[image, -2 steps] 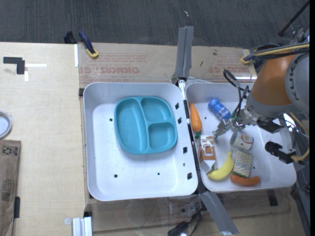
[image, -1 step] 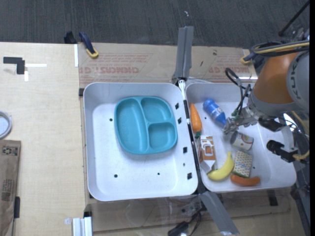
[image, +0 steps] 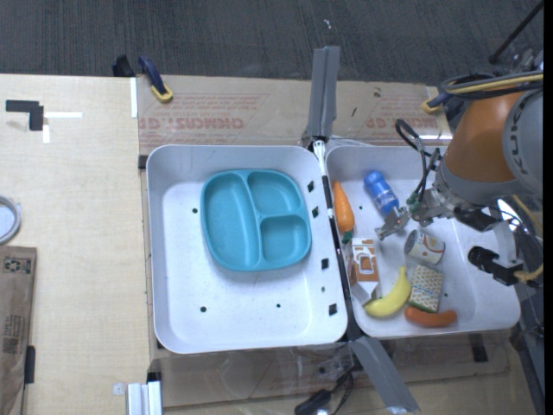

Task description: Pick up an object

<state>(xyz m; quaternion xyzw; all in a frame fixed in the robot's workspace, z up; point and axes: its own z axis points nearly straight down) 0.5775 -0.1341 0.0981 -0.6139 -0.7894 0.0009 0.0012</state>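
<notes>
My gripper (image: pixel 403 230) hangs low over the middle of the right bin (image: pixel 492 322), open, with nothing between its fingers. A white cup (image: pixel 427 248) lies just to its right, touching or nearly so. A blue bottle (image: pixel 380 191) lies above and left of the gripper. An orange carrot (image: pixel 343 207) rests along the bin's left wall. Below are an orange-and-white box (image: pixel 364 262), a yellow banana (image: pixel 390 294), a patterned green packet (image: pixel 425 287) and an orange sausage (image: pixel 430 317).
The left bin (image: pixel 173 318) holds a teal divided plate (image: pixel 256 219). A grey post (image: pixel 325 89) stands behind the joint between the bins. The arm's orange band (image: pixel 484 141) and cables overhang the right bin's far right corner.
</notes>
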